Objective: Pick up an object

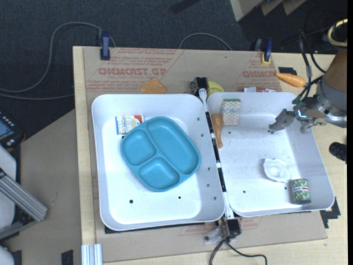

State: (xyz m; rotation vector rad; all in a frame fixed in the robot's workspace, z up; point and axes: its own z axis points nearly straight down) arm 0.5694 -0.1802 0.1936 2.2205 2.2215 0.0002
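Faintly, red "CHEMCAST" lettering crosses the brown board (132, 70) behind both bins.

The one print that can be read is on the brown protective sheet (165, 65) that covers the bench behind the two bins: red letters spell "CHEMCAST GP" at about the left bin's far edge, and the same red brand line repeats fainter toward the right, near the blue clamp (267, 51), where it is partly cut off. Smaller red lines run above and below these words but are too fine to make out. The small carton (128, 123) beside the blue plate and the green can (300, 191) carry labels, both too blurred to read.
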